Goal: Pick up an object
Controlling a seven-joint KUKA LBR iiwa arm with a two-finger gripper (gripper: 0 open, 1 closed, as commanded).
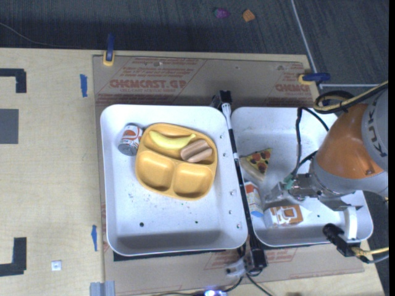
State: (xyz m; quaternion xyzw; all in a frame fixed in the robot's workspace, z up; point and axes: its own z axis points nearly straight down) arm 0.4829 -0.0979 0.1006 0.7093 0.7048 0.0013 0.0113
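End effector (279, 190) low in right white bin (321, 122), grip state unclear, just above small orange-and-white carton (285, 215), triangular pizza-slice toy (258, 161) nearby, yellow compartment tray (174, 162) in left bin (123, 184).

Pale wooden bench (49, 184) bearing brown board (185, 79) under two white bins (117, 227).

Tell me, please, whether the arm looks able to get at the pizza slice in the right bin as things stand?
Probably yes: the pizza slice lies uncovered in the right bin, beside the tool, with nothing on top of it.
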